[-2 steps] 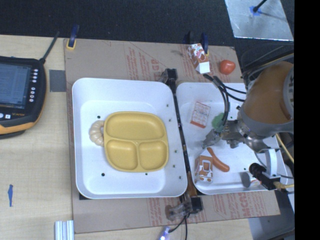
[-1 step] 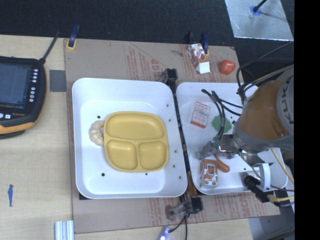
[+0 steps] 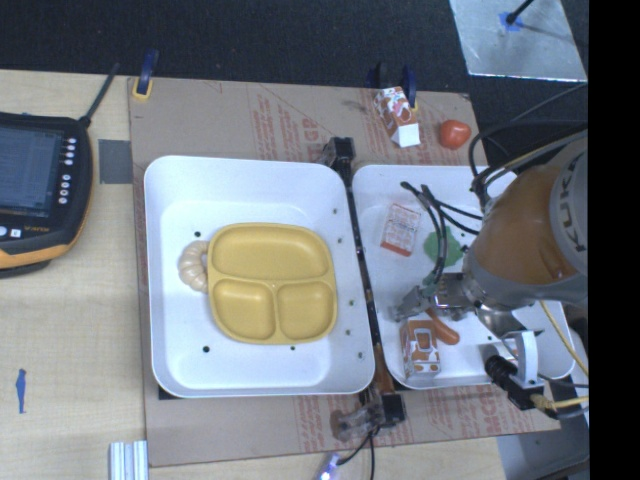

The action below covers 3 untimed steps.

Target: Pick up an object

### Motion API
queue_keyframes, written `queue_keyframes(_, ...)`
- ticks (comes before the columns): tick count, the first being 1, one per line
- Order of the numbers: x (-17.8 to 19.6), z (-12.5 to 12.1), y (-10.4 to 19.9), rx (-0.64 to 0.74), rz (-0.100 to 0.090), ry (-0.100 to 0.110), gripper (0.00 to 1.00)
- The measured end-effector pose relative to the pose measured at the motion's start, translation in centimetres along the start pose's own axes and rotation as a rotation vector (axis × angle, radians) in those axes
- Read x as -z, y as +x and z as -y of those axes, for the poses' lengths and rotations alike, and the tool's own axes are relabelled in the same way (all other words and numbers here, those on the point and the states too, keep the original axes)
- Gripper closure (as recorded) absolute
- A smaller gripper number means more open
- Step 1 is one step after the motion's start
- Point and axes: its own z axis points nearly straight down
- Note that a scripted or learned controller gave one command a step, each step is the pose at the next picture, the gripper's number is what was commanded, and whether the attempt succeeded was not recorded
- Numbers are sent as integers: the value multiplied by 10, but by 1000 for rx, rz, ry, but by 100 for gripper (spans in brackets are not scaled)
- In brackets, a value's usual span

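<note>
My gripper [image 3: 432, 306] hangs low over the front half of the right bin [image 3: 372, 268], with the grey and orange arm covering most of that bin's right side. Just below it lie an orange-red sausage [image 3: 445, 331] and a small brown and white carton [image 3: 421, 351], both on the bin floor. Further back in the same bin are a red and white packet [image 3: 401, 228] and a green piece [image 3: 441, 248], partly hidden by black cables. The arm hides how the gripper stands.
The left bin [image 3: 170, 268] holds a yellow divided plate [image 3: 270, 281] with a beige bread-like item [image 3: 192, 265] at its left edge. Behind the right bin, on the cardboard, stand a small carton [image 3: 397, 115] and a red tomato [image 3: 455, 134]. A control tablet [image 3: 35, 190] lies far left.
</note>
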Motion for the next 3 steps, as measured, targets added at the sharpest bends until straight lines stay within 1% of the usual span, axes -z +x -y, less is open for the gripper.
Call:
queue_keyframes(1, 1, 8, -1, 1, 2, -11, 0)
queue_keyframes(2, -1, -69, -9, 0, -1, 6, 0)
queue_keyframes(3, 0, -168, -25, 0, -1, 5, 0)
